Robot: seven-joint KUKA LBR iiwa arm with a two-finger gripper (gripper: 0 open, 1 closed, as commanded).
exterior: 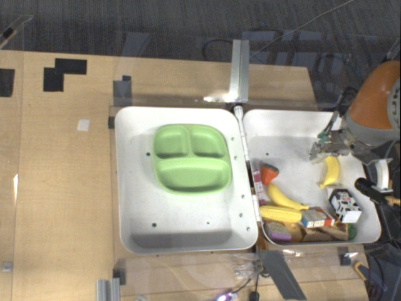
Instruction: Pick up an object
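Where the arm reaches in from the right, the pincer (324,144) hangs over the far-right part of the right bin (282,140); its opening cannot be told, and nothing is seen between its tips. Small banana (330,170) lies just below it, long axis near-to-far, slightly tilted, upper end toward the pincer. Longer banana (283,197) lies near the bin's left wall, running diagonally far-left to near-right, beside an orange carrot (269,174) and a corn cob (280,214). Left bin (135,168) carries a green divided tray (190,157).
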